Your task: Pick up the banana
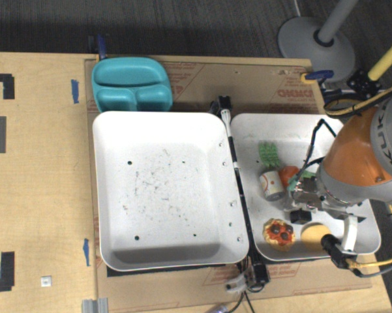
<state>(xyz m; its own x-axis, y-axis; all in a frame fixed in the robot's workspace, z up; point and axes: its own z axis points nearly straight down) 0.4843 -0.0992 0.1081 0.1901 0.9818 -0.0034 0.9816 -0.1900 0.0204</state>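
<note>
The gripper point(301, 201) hovers over the right bin point(372, 240), near the banana point(315, 232); its state I cannot tell. Reaching step: next, descend onto the banana.

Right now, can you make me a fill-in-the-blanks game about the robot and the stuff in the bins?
1. The banana lies in the ____ bin.
2. The tray behind the left bin is colored ____.
3. The green toy sits in the same bin as the ____.
4. The band above the arm's wrist is colored ____.

Missing words: right; teal; banana; orange
</note>
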